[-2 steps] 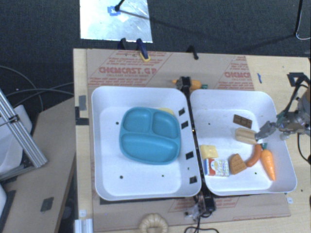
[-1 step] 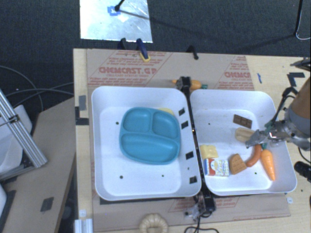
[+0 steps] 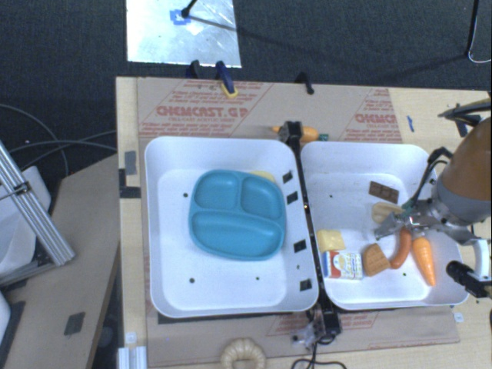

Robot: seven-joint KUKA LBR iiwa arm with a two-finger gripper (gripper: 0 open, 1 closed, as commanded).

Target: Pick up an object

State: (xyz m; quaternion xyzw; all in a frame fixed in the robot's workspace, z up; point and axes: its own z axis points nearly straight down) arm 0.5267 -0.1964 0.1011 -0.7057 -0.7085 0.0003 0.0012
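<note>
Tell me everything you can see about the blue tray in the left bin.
The blue tray is a rounded, plastic-looking divided plate in light blue. It has three compartments: one long one along its near edge and two smaller ones behind it. It lies flat and right side up, roughly in the middle of the left bin, turned slightly askew to the bin's walls. Something pale yellow peeks out at its far edge; what that is cannot be told. Nothing sits in its compartments.
</note>
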